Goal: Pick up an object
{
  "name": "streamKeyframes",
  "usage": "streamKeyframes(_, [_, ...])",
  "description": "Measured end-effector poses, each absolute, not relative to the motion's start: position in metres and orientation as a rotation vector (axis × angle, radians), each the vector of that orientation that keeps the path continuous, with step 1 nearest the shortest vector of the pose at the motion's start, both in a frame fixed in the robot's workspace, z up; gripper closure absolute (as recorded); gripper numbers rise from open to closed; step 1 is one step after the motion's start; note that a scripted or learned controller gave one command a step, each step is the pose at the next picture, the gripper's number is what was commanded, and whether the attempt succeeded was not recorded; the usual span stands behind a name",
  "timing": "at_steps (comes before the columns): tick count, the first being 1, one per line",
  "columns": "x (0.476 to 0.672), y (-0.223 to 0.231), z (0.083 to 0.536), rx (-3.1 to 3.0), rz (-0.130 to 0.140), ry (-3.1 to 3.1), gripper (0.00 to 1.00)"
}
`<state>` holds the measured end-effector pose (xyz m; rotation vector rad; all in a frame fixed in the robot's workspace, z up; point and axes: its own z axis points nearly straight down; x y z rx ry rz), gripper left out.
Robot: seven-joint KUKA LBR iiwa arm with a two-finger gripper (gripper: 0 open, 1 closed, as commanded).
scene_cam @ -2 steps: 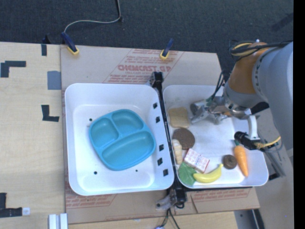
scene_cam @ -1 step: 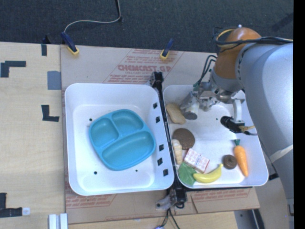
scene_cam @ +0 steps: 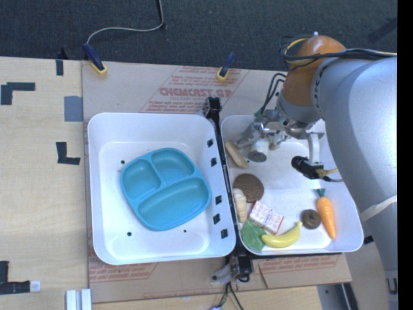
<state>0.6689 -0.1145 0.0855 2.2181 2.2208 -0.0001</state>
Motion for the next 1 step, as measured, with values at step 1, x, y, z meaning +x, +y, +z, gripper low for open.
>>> streamKeyframes(1, [0.6697,-0.1148,0.0968,2.215,-0.001,2.220,1.00])
